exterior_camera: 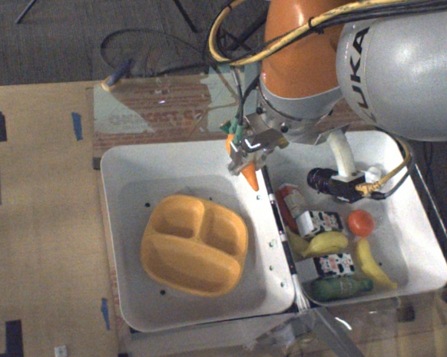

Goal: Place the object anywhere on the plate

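From above, the claw (246, 157) is clenched on a carrot (252, 179). The carrot's orange tip pokes out under the claw and its green top sticks out above it. I think the carrot is up in the air, but it is hard to be sure from this angle.

The claw hangs over the far end of the wall where the 2 bins meet. Down and to the left of the claw, the yellow plate (194, 244) lies in the left bin (127, 220), well apart from the carrot.

Down and to the right of the claw, the right bin (412, 221) holds a red bottle (291, 203), 2 bananas (325, 243), a tomato (360, 222) and a green bottle (340, 287).
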{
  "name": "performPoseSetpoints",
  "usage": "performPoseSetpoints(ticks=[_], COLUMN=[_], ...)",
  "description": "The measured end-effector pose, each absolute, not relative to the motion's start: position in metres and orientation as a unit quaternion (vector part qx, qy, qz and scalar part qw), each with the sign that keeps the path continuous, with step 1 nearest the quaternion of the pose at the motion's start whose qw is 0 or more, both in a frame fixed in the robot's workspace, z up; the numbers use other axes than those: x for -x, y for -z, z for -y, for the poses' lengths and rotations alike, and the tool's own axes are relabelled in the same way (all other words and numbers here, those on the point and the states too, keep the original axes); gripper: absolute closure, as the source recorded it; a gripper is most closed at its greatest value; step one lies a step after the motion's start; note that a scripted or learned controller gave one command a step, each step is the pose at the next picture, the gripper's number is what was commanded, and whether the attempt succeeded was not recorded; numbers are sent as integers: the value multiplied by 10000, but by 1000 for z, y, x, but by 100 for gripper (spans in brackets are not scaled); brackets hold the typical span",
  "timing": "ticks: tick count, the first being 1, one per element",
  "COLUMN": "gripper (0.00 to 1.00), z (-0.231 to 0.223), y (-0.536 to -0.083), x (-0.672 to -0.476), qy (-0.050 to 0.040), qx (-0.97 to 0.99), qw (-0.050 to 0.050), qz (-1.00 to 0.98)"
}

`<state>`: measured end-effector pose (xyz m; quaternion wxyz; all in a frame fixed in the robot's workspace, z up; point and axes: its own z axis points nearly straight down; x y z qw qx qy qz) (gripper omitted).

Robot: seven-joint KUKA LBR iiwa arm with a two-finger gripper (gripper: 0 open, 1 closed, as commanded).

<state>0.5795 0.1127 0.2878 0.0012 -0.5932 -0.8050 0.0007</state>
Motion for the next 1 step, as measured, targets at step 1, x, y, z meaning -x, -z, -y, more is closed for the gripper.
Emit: performPoseSetpoints(ticks=[1], gripper=[100], z=[-124], y=[-313], x=[-531], qy=[-14], qx=[6866], qw=[12], qz=[7270])
